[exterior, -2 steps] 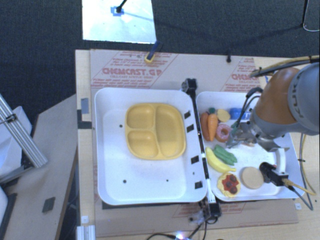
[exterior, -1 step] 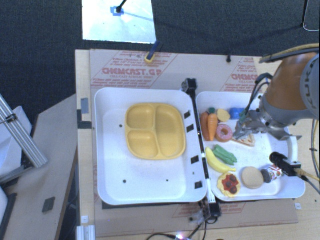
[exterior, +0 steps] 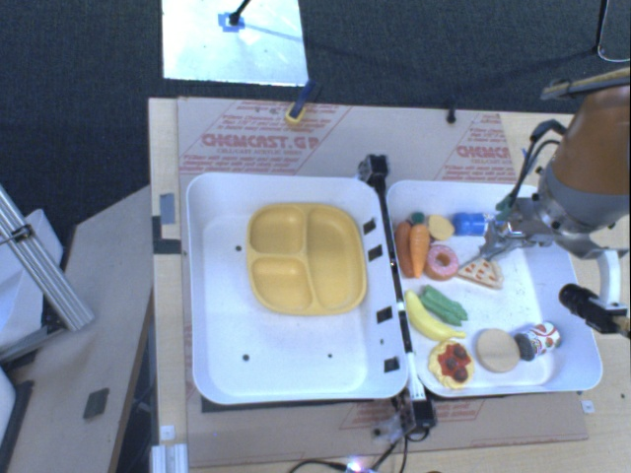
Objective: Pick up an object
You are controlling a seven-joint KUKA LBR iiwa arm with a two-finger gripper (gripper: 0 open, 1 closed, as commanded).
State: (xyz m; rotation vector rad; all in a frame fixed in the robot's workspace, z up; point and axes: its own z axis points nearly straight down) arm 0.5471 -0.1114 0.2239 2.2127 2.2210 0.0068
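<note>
Hovering over the right bin [exterior: 590,363], the end effector [exterior: 496,236] sits just above a pizza slice [exterior: 480,272]; I cannot tell its state. The slice lies flat, its long axis pointing left-up toward the pink donut [exterior: 441,261].

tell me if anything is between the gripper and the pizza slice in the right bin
Nothing visible stands between them. The gripper sits low in the right bin, right at the upper edge of the pizza slice. The pink donut lies just left of the slice and the blue block above it, both beside the path.
</note>
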